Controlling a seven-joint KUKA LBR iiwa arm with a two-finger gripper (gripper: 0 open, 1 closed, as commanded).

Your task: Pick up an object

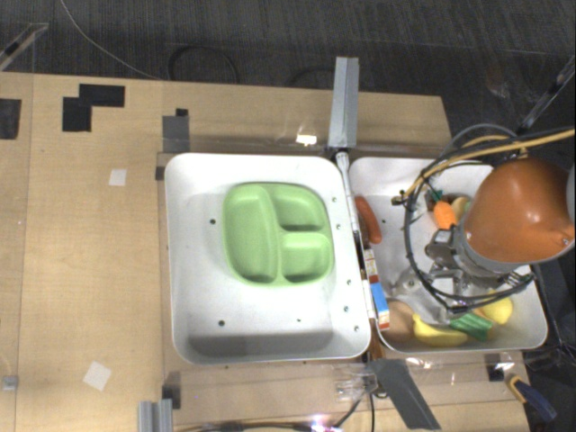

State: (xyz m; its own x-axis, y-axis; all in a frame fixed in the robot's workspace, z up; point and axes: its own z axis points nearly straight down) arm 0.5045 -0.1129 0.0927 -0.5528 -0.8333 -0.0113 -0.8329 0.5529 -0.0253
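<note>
Down in the right bin [537, 329], the gripper [461, 302] hangs low near the front edge, its fingers hidden beneath the wrist, so their state is unclear. A banana [438, 330] lies just frontward, long axis along that edge.

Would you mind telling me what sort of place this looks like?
Likely a robotics lab bench: a grey arm with an orange band reaches over two white bins, one holding a green divided tray, the other toy food like a banana.

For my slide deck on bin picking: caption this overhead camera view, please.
Arm reaching into the right bin of toy food; green divided plate in the left bin.
</note>
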